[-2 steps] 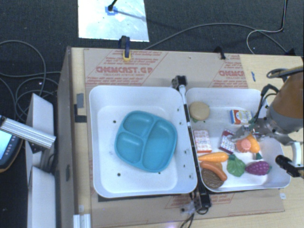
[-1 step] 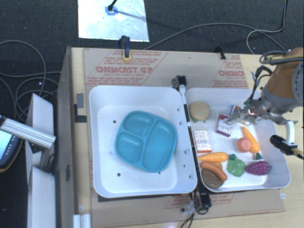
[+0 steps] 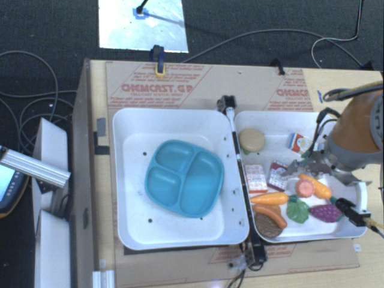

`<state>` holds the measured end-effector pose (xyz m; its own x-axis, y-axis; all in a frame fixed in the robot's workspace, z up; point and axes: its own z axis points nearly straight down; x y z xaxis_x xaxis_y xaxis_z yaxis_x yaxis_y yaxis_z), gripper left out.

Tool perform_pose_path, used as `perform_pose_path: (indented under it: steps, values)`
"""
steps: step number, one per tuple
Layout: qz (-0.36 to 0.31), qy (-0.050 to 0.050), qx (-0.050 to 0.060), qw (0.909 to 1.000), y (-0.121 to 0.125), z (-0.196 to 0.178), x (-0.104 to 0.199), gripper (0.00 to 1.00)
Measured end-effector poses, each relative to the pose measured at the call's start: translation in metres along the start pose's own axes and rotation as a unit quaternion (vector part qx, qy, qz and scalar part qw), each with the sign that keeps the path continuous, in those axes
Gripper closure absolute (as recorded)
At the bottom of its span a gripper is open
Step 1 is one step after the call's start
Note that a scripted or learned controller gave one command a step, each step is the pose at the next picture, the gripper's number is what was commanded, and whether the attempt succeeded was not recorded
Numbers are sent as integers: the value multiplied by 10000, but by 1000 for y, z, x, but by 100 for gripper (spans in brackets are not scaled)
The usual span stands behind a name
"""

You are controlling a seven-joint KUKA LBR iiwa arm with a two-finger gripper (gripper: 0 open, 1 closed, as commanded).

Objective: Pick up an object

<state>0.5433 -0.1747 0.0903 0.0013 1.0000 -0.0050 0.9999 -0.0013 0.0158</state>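
The right bin (image 3: 273, 138) holds several toy foods: a round tan bun (image 3: 252, 140), a red and white packet (image 3: 278, 174), a pale packet (image 3: 255, 178), a carrot (image 3: 270, 198), a green leafy piece (image 3: 297, 210), purple grapes (image 3: 326, 212), a brown sausage (image 3: 269, 221) and a pink and orange piece (image 3: 311, 188). The arm (image 3: 360, 131) comes in from the right and bends down over the bin's right half. My gripper (image 3: 307, 162) sits low just above the pink and orange piece, near a small red and white box (image 3: 296, 141).
The left bin (image 3: 129, 161) carries a blue divided plate (image 3: 183, 177) at its middle. A black divider bar (image 3: 236, 161) runs between the bins. Cables lie on the dark floor behind the bench, and a metal rail (image 3: 33, 165) stands at the left.
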Motion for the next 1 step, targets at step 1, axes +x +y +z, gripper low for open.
perform_pose_path:
  steps: [1]
  values:
    - [-7,18,76,10000,-28,-1,-26,0]
